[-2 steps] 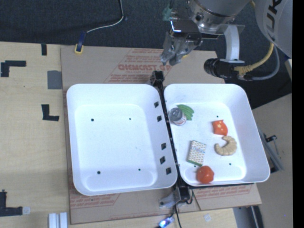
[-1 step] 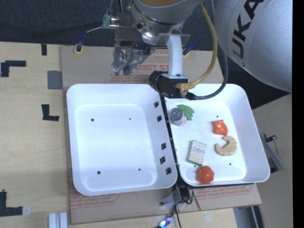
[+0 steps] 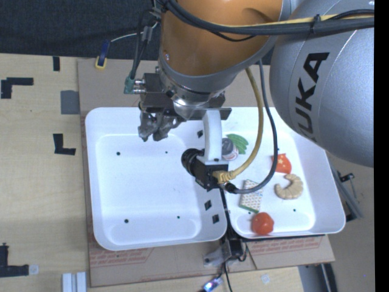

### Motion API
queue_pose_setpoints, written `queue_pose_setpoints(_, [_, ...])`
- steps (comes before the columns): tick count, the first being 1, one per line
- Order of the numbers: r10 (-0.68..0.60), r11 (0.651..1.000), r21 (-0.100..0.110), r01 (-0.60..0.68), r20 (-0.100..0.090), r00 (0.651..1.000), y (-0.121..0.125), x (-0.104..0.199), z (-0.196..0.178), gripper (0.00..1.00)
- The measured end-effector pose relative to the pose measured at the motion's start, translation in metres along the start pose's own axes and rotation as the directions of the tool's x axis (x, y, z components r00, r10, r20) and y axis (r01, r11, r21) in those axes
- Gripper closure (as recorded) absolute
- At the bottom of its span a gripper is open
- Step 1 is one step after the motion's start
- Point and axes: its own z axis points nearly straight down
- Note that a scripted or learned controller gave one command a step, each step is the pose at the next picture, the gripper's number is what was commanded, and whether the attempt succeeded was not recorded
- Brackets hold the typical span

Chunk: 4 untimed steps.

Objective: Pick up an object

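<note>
The hand point(image 3: 153, 128) hangs over the left bin point(image 3: 146, 224) near its back wall, fingers close together, gripping nothing. Right of that bin lie a tomato point(image 3: 262, 223) and croissant point(image 3: 290, 187).

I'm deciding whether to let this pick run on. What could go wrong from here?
1. The gripper sits over the left bin, while the tomato, croissant and cracker lie in the right bin: closing here would likely grab nothing.
2. The yellow cable droops over the right bin and might snag.
</note>
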Motion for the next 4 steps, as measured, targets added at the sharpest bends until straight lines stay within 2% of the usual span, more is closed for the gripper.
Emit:
queue_pose_setpoints(1, [0.004,1.000,0.009,-0.004,0.006,1.000,0.000,-0.002,0.170,1.00])
queue_pose_setpoints(2, [0.009,1.000,-0.011,-0.009,0.000,1.000,0.129,-0.015,0.177,1.00])
queue_pose_setpoints(3, [0.003,1.000,-0.020,-0.003,-0.007,1.000,0.170,-0.001,0.072,1.00])
queue_pose_setpoints(4, [0.001,1.000,-0.006,-0.001,-0.003,1.000,0.168,-0.001,0.069,1.00])
